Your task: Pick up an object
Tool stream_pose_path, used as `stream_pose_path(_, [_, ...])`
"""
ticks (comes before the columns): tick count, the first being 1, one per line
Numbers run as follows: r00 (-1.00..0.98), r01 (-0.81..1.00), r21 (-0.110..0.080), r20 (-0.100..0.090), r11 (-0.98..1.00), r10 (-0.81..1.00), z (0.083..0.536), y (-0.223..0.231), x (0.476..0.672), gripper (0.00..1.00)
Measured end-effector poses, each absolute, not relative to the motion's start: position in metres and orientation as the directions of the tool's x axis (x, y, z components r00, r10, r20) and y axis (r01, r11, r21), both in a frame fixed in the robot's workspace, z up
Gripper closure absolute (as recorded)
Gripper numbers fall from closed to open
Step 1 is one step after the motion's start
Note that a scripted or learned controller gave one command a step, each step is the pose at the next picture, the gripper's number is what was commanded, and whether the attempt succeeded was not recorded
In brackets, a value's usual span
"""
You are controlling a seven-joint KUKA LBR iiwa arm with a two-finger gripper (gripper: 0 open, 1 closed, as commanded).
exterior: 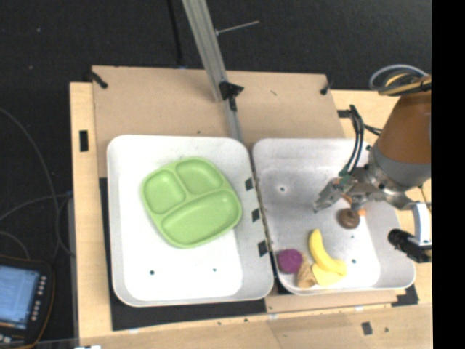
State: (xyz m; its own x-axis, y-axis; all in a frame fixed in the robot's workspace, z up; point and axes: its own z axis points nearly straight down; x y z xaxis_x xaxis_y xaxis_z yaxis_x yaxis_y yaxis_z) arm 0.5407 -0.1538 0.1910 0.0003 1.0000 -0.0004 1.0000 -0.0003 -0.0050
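Camera view, seen from above at a slant: my fingers extend to the left from my gripper, low over the floor of the right bin. Whether they stand apart or together I cannot tell; they read as one dark, blurred shape. Nothing is visibly clamped between them.

Just right of the fingers, below my wrist, a small brown round object lies on the bin floor, near the gripper body but not between the fingers.

Further toward the near edge of the same bin lies a yellow banana, its length running from upper left to lower right. It is well apart from my fingers. Beside its lower end lies a small tan piece, touching or nearly touching the banana. Left of that, in the near left corner of the bin, lies a purple round object, just beside the banana.

Behind the gripper, my wrist is grey, with the orange band above it, reaching in from the right.

The left bin adjoins the right bin. It holds a green divided plate with three compartments, set at an angle.
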Motion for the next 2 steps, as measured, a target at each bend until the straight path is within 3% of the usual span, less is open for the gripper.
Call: stream_pose_path(2, [0.001,1.000,-0.001,-0.002,-0.001,1.000,0.099,-0.159,0.538,0.00])
